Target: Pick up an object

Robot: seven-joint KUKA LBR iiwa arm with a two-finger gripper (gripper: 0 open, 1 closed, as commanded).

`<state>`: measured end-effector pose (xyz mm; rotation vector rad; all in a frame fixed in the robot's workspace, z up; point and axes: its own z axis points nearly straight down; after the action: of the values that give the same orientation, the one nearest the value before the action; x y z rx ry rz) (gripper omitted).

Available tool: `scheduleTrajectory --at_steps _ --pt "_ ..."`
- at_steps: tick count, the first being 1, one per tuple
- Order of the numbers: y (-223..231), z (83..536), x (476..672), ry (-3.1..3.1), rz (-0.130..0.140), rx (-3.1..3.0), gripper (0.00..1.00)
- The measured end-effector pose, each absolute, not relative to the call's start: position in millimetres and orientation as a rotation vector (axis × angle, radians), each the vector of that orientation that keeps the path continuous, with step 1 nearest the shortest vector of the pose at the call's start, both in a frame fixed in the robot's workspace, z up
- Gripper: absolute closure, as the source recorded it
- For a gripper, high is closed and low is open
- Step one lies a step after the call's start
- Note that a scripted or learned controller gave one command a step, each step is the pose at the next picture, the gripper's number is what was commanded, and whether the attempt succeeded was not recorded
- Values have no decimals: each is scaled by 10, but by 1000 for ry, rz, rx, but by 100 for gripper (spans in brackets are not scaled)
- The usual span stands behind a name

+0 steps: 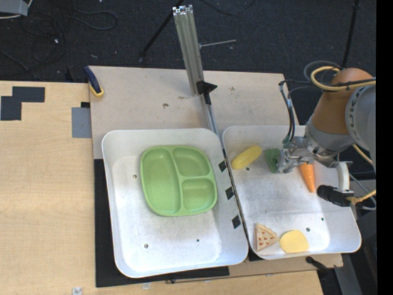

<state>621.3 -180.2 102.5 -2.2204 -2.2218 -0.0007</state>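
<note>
In the right bin [288, 226] lie a yellow corn cob [246, 157], a small dark green piece [271, 159], an orange carrot [307, 176], a pizza slice [264, 236] and a yellow round piece [294, 241]. My gripper [287, 163] reaches down at the bin's far side, between the green piece and the carrot. Its tips sit right beside the green piece, and whether they touch it I cannot tell.
The left bin [123, 226] holds a light green divided plate [179, 180]. A metal post [190, 48] rises behind the bins. Black clips [228, 192] line the seam between the bins. Cables hang near the arm at right.
</note>
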Motion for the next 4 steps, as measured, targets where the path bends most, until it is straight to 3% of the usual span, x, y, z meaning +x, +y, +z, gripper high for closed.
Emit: scheduleTrajectory --at_steps 3,4 --pt "-1800 2539 6068 -2225 -2 -2221 100" --pt "-1300 2510 6192 -2226 -1 -2215 100"
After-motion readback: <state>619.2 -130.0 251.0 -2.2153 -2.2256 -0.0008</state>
